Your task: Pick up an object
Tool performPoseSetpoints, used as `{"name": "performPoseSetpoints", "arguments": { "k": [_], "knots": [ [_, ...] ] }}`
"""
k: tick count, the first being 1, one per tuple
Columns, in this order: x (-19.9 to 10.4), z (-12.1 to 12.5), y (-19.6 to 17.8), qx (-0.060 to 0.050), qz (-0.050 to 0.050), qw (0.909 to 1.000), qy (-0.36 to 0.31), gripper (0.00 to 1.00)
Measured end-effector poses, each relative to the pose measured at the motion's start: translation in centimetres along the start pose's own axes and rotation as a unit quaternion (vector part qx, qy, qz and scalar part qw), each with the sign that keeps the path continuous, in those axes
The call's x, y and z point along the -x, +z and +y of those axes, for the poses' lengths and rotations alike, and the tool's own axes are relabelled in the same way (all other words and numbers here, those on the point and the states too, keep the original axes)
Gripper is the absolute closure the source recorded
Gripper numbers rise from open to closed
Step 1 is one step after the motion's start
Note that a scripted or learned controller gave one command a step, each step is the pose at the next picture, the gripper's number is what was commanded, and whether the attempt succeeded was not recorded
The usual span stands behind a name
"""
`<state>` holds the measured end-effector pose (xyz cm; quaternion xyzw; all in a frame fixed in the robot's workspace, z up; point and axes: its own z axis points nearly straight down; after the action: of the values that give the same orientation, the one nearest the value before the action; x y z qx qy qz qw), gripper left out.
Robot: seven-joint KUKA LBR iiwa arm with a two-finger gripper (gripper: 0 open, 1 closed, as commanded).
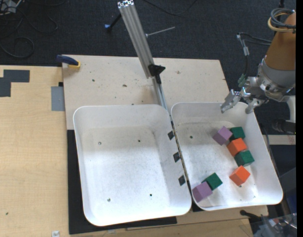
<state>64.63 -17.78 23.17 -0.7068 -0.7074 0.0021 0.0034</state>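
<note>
Hovering with fingers spread and empty, the gripper point(239, 102) waits above the right bin's point(270, 191) rim, purple cube point(222, 135) just below, ready to descend.

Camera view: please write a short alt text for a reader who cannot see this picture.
Two shallow white bins sit side by side on a bench; the right bin holds seven small blocks in purple, green and orange, in two groups. The arm's gripper is over that bin's far rim, with nothing between its fingers. The left bin lies beside it.
</note>
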Motion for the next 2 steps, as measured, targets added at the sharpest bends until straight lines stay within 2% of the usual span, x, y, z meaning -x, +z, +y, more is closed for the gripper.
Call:
{"name": "performPoseSetpoints", "arguments": {
  "k": [1,2],
  "knots": [
    [0.0,0.1,-0.3,0.002,-0.001,1.0000,-0.002,0.00],
    [0.0,0.2,6.1,0.000,0.000,1.0000,0.000,0.00]
  ]
}}
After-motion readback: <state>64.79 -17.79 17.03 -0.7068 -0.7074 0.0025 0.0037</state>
